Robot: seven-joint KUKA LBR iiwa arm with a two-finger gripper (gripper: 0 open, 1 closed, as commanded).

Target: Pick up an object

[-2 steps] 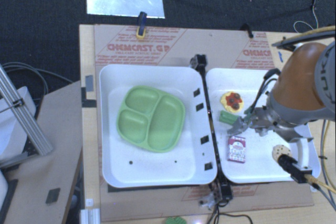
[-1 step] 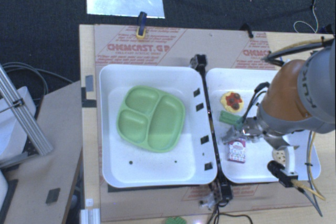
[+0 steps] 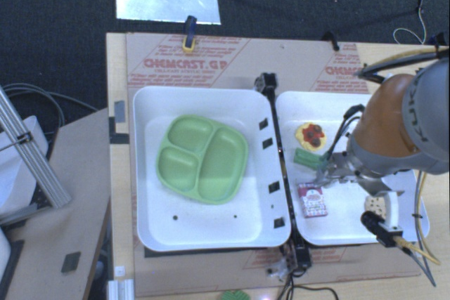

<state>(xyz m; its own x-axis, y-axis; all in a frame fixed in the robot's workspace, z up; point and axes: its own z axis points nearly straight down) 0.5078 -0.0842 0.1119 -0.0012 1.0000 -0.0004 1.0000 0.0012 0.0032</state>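
The right bin (image 3: 337, 234) holds a round yellow toy with red spots (image 3: 311, 135), a small green block (image 3: 306, 157) just below it, and a red and pink packet (image 3: 312, 199) nearer the front. My gripper (image 3: 328, 172) hangs low over this bin, between the green block and the packet, its tip close to the block's right end. The grey wrist and orange band (image 3: 383, 119) cover the bin's right half. Nothing is seen held in the gripper.
A green divided plate (image 3: 202, 158) lies in the left bin (image 3: 155, 221). A black-clipped divider (image 3: 274, 151) runs between the bins. A yellow clamp (image 3: 189, 35) sits at the bench's far edge.
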